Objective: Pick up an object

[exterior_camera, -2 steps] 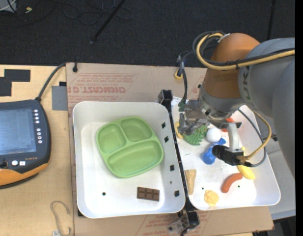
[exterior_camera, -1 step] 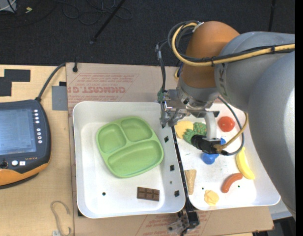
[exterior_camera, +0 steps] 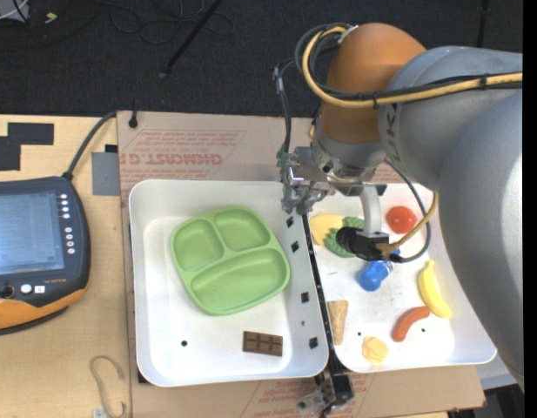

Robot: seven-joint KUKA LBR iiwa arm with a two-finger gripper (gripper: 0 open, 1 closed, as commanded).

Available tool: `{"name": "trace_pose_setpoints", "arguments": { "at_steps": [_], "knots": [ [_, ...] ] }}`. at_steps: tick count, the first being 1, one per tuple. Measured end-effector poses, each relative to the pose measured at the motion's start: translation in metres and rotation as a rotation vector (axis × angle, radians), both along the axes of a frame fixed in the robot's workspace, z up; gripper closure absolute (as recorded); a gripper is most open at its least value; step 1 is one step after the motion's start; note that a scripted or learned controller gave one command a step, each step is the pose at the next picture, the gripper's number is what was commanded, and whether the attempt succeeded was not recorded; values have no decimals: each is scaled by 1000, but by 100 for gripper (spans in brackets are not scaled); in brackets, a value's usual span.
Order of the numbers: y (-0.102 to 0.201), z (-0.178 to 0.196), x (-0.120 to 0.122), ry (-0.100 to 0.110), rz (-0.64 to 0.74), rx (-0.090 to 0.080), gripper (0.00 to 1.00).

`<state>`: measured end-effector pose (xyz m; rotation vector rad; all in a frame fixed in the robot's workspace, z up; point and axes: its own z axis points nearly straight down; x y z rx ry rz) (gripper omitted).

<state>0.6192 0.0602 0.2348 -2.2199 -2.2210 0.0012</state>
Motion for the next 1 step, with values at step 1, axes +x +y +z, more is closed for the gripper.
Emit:
{"name": "trace_pose_setpoints", "arguments": {
  "at_steps": [1],
  "knots": [
    [1, 0, 1, 1, 5, -2, 100]
  ]
}}
